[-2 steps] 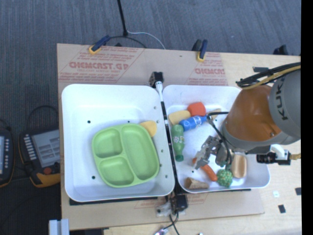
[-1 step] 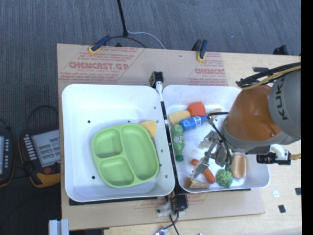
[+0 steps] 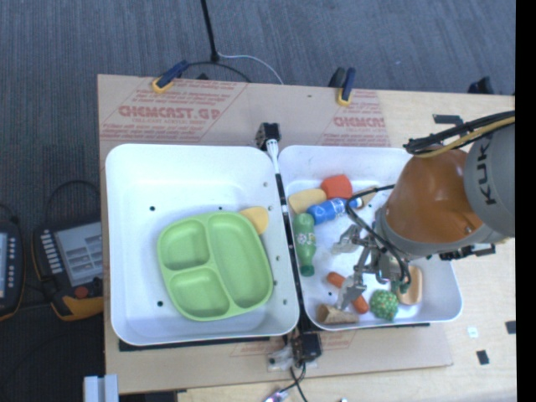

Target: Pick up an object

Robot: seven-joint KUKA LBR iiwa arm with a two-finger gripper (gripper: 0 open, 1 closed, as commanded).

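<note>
Camera view: the gripper [image 3: 358, 285] hangs low over the right bin's [image 3: 444, 304] toys, grip unclear; next, close and lift.

Light falls evenly and fairly brightly from above, with no single strong source to pick out. The two white bins [image 3: 134, 224] are the brightest areas and verge on washed out, so their walls and floors blend with little tonal detail. Shadows are soft and short: a faint one hugs the green tray [image 3: 216, 265], and a darker patch lies under the arm [image 3: 435, 203] in the right-hand bin. The orange band carries a mild sheen, not hard glare. The carpet [image 3: 100, 23] reads dim and slightly grainy. Overall sharpness is modest; small things are soft-edged, and the printing on the tabletop [image 3: 167, 111] is blurred though legible.
</note>
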